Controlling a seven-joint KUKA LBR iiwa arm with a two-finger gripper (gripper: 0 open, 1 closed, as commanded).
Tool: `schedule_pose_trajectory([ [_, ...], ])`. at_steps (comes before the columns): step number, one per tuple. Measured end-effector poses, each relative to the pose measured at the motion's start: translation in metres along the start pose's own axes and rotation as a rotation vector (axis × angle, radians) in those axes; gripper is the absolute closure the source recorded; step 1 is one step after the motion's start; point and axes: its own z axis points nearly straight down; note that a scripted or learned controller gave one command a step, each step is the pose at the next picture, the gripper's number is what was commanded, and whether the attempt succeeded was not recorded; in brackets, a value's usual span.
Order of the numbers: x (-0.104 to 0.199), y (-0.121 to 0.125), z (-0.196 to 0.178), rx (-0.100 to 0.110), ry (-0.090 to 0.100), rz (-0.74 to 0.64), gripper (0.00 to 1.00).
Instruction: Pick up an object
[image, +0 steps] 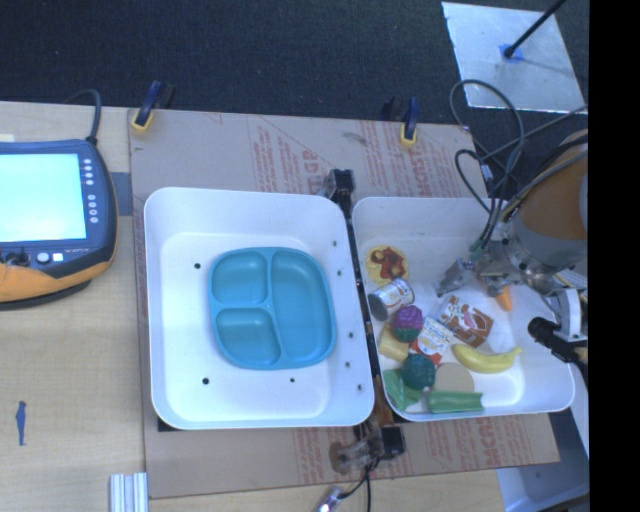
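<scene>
Toys fill the right bin: a green pepper lies at the near edge, a banana just behind it, then a purple grape bunch, a small can and a pizza slice farther back. The gripper hangs over this bin's far right part; whether it is clenched I cannot tell. A blue plate sits in the left bin.

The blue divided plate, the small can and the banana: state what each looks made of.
Blue divided plate: likely moulded plastic, matte to satin, one even colour with soft rounded compartment ridges.
Small can: looks like metal, or a toy made to look it; silvery sheen with bright highlights.
Banana: probably a plastic toy, uniform yellow, smooth, slight gloss; too small to be sure.
</scene>
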Motion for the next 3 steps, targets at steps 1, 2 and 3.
schedule_pose_trajectory([
  [1, -0.010, 0.073, 0.000, 0.009, 0.018, -0.002, 0.00],
  [2, -0.021, 0.072, -0.109, -0.007, -0.007, 0.002, 0.00],
  [3, 0.029, 0.032, 0.000, -0.001, -0.005, -0.001, 0.00],
])
